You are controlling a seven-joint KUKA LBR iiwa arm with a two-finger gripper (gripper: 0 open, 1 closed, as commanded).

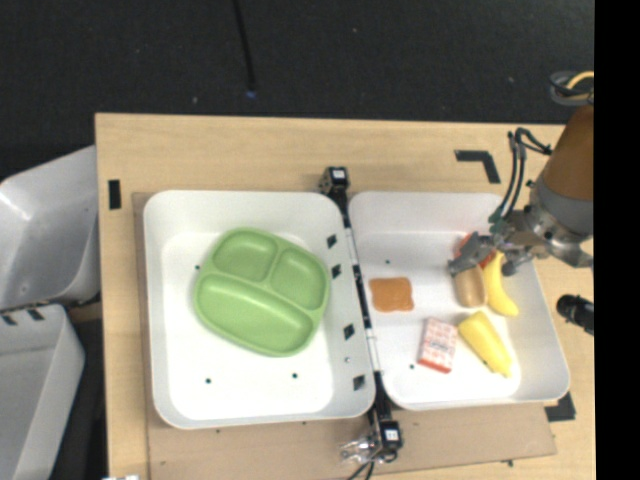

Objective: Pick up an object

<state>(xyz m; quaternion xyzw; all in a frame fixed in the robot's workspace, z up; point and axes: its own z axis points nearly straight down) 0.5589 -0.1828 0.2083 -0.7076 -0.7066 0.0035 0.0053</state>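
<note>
Gripper: the gripper point(478, 258) sits low at about 3 o'clock in the right bin point(400, 218), over the top of a tan piece point(468, 288) and the upper end of a banana point(497, 286).
Fingers: I cannot tell how they stand; the metal tips blur into the items under them, and nothing is clearly between them.
Targets: tan piece and banana lie touching, just under the gripper; a yellow piece point(487, 342) lies at 5 o'clock from them, a box point(438, 344) at 7 o'clock, a toast slice point(392, 294) at 9 o'clock.
Left bin: a green plate point(262, 290) lies in the left bin point(170, 368), well apart from the arm.
Risk, crowding: banana and tan piece touch, so a closing could catch both edges and hold neither.
Risk, slip: the banana's curved skin may squirt out sideways.
Risk, knock: a missed pinch could shove the banana against the bin wall at 3 o'clock.
</note>
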